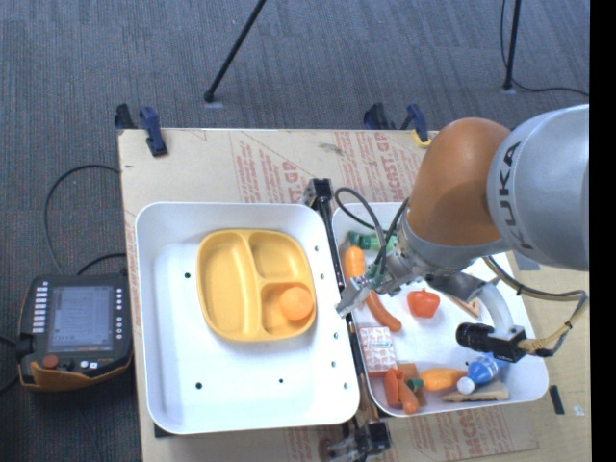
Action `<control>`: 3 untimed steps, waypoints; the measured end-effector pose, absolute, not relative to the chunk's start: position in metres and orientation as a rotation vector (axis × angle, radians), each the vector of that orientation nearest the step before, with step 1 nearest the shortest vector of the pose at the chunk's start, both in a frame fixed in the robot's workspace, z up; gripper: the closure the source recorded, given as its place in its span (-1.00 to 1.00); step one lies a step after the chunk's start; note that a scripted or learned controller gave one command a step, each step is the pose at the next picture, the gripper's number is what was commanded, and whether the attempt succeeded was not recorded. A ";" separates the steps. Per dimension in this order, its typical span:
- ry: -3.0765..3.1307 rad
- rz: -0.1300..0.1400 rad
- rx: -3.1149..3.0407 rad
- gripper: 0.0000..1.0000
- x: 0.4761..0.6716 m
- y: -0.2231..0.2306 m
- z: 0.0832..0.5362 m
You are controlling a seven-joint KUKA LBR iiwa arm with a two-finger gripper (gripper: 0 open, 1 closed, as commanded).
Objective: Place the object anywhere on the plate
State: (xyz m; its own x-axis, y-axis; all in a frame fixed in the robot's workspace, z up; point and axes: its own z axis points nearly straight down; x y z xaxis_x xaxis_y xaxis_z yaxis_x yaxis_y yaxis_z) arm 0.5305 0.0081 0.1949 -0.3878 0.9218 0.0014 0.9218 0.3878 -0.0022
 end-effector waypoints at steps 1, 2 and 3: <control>-2.615 0.002 -1.737 -1.00 0.530 0.008 0.195; -2.612 0.003 -1.738 1.00 0.531 0.007 0.204; -2.771 0.000 -1.478 1.00 0.541 0.081 0.266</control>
